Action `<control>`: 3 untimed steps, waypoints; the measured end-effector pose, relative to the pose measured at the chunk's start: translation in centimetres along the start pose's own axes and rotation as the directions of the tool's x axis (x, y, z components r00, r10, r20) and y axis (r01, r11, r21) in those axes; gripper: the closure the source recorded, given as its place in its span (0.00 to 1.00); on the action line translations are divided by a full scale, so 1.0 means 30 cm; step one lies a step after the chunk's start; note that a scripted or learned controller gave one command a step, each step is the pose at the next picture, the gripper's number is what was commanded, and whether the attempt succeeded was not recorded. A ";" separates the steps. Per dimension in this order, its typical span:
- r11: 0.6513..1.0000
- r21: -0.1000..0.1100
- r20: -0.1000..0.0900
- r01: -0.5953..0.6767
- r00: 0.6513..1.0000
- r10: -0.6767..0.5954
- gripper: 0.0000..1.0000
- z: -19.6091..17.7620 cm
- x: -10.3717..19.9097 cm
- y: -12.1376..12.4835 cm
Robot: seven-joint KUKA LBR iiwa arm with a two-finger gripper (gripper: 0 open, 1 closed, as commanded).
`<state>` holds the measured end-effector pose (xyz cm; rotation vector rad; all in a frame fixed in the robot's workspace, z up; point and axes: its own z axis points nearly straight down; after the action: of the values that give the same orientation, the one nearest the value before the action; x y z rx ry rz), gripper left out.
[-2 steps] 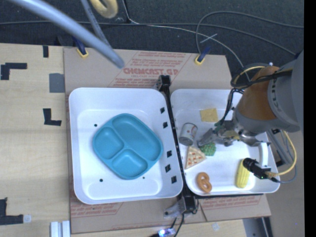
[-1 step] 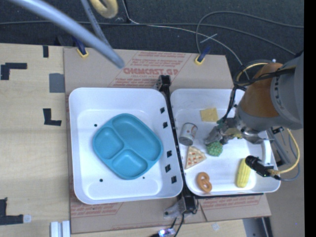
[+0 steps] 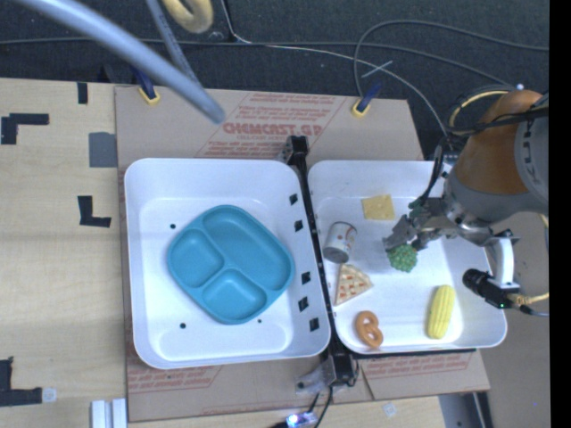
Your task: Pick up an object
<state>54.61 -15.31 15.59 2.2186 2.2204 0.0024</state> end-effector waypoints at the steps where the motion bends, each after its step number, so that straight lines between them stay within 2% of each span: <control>1: 1.000 -0.001 0.001 -0.001 1.000 0.001 1.00 -0.155 -0.023 -0.012; 2: 1.000 -0.002 0.001 0.001 1.000 -0.001 1.00 -0.332 -0.024 -0.007; 3: 1.000 0.004 -0.001 0.004 1.000 -0.004 1.00 -0.322 0.140 -0.015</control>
<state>54.14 -11.10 25.23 2.2167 2.2275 -0.0008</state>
